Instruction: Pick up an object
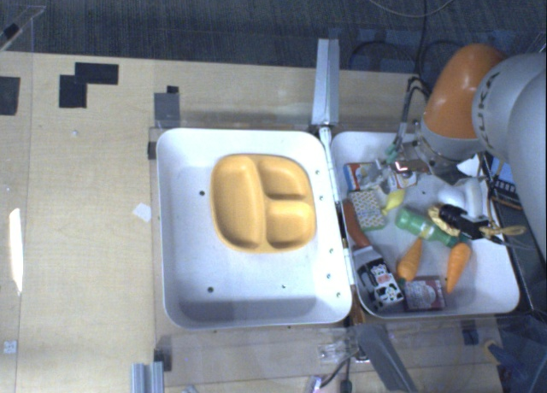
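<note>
The objects are heaped in the right bin (504,297): two carrots (410,259) at 6 o'clock, a green bottle (419,223) at the centre, small packets toward 9. None is lifted, so the pick is not yet done. The gripper (402,161) hangs over the 11 o'clock corner; whether it is wide or narrow I cannot tell.

Grey rounded arm (513,101) with a glossy orange band (457,92)

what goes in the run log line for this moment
arm: over right bin | tool: low among clutter, grasp unclear | left bin: yellow tray
</note>
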`<action>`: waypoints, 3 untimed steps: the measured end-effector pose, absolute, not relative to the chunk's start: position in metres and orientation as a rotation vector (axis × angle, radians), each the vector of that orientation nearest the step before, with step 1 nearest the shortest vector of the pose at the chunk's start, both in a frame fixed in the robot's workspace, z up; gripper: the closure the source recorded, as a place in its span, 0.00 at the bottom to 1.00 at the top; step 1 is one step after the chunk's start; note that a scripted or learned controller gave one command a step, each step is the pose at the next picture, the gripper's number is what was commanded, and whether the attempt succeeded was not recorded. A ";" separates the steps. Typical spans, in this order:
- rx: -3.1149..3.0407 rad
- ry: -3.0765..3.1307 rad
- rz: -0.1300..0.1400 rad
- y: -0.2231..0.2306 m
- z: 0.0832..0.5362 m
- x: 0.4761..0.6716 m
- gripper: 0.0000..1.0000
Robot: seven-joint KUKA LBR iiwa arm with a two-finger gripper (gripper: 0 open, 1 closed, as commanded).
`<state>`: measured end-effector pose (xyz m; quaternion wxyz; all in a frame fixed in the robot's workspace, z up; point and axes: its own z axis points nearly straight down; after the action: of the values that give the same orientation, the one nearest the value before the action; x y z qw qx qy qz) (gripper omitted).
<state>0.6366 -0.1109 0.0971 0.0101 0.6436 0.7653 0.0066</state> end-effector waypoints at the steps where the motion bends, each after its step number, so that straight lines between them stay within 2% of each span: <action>1: 2.267 2.168 0.008 -0.085 0.155 0.637 0.00; 2: 2.237 2.184 0.025 -0.119 0.097 0.644 0.00; 3: 2.227 2.186 0.033 -0.118 0.110 0.647 1.00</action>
<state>0.6466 -0.1178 0.1100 0.0105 0.7137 0.7003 0.0104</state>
